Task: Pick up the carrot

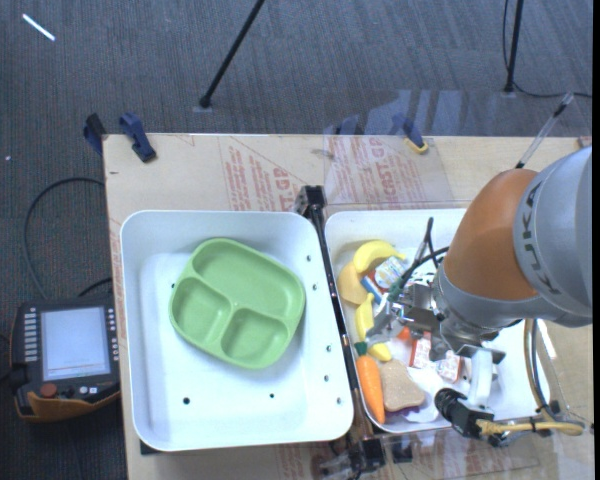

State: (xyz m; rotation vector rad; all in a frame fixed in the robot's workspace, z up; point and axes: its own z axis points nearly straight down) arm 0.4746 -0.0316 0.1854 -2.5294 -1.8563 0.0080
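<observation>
One carrot (371,387) lay at 7 o'clock in the right bin (500,423), end effector (412,313) above it toward 1 o'clock, finger state indeterminable.

The big grey arm (550,238) comes in from the right and bends down. Its orange band (490,238) sits above the wrist. The gripper (405,313) points down and left.

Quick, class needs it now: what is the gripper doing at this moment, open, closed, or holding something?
Gripper: cannot be told; it sits low in the right bin among the food, above the carrot, which lies at the bin's near left edge.
</observation>
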